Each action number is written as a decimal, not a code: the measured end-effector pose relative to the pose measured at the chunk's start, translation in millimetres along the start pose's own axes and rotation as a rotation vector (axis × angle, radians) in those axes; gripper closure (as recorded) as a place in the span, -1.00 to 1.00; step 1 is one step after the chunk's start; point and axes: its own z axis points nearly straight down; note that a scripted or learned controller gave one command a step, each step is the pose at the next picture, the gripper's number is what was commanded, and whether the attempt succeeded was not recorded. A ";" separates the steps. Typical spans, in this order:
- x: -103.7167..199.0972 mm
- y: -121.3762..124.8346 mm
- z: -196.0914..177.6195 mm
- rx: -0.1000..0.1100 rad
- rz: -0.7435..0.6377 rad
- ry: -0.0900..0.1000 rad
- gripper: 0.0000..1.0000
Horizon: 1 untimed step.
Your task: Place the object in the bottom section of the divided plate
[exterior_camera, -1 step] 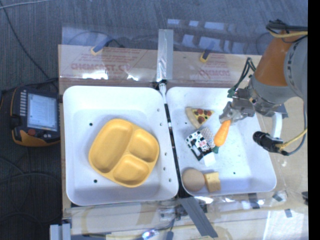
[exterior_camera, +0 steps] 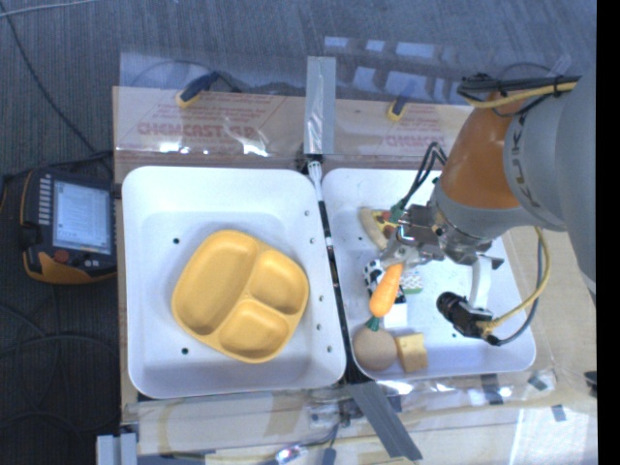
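Observation:
A yellow divided plate (exterior_camera: 242, 294) with three sections lies in the left bin (exterior_camera: 145, 201). My gripper (exterior_camera: 408, 251) is over the middle of the right bin (exterior_camera: 513, 356). An orange toy carrot (exterior_camera: 386, 290) with a green top lies slantwise just below and left of the gripper, its top end right at the gripper's tip. From this angle I cannot see whether the carrot is held or merely touched.
In the right bin, a round beige object (exterior_camera: 374, 349) and a yellow block (exterior_camera: 412, 353) sit at the front. A black-and-white item (exterior_camera: 374, 273) lies beside the carrot, and a pale curved piece (exterior_camera: 372, 223) lies behind. A pendant (exterior_camera: 70, 226) rests left of the bins.

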 end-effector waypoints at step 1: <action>-0.1 0.0 -0.1 0.001 0.000 0.000 -1.00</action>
